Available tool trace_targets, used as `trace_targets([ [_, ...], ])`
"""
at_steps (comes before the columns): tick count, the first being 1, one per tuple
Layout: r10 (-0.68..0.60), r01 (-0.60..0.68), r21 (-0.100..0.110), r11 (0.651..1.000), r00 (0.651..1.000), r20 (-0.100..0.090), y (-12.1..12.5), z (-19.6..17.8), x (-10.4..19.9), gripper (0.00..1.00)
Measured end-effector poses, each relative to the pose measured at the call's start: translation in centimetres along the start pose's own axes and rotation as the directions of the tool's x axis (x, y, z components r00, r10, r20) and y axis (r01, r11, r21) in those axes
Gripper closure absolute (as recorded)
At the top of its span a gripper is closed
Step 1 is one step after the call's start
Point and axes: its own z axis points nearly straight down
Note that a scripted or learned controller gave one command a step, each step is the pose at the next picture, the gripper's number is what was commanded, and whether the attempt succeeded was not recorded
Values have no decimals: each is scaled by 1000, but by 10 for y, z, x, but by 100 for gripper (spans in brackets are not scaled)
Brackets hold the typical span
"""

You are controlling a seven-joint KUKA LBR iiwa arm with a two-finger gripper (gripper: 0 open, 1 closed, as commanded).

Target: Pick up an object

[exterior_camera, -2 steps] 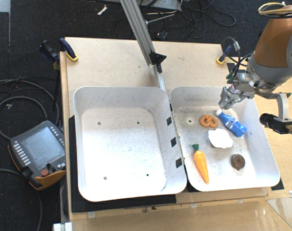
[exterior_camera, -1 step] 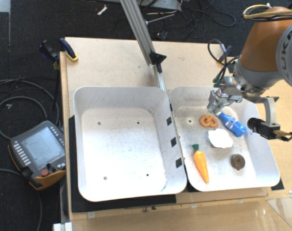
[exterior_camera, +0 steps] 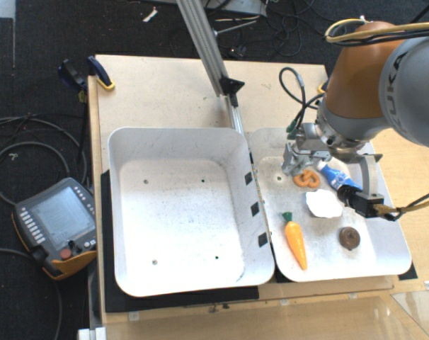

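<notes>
I've got the gripper (exterior_camera: 297, 163) down in the right bin (exterior_camera: 391, 257), at its back left part, right beside the pretzel (exterior_camera: 307, 179). The pretzel looks like the target; it lies just in front of the claw and may be touching it. From this slant I cannot tell whether the claw is released or clenched, since the wrist hides most of it.

Other pickable stuff in the same bin: a blue tube (exterior_camera: 338, 176) just right of the pretzel, a white lump (exterior_camera: 323, 204) in front of it, a carrot (exterior_camera: 295, 242) nearer the front and a brown round piece (exterior_camera: 350, 238) toward the right. The left bin (exterior_camera: 122, 147) is not where I'm working.

To do this step well I'd centre the claw over the pretzel and straddle its narrow side. I'd go low enough to catch it without scraping the bin floor, and keep clear of the blue tube so I don't drag it along. Lift straight up.

Writing: part of "KUKA" shows on the grey arm (exterior_camera: 405, 98), cut off. No readable label on the tube.
</notes>
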Motion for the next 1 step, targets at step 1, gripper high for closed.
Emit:
trace_targets([
  [1, 0, 0, 1, 1000, 1000, 0, -19, 12, 50, 100],
])
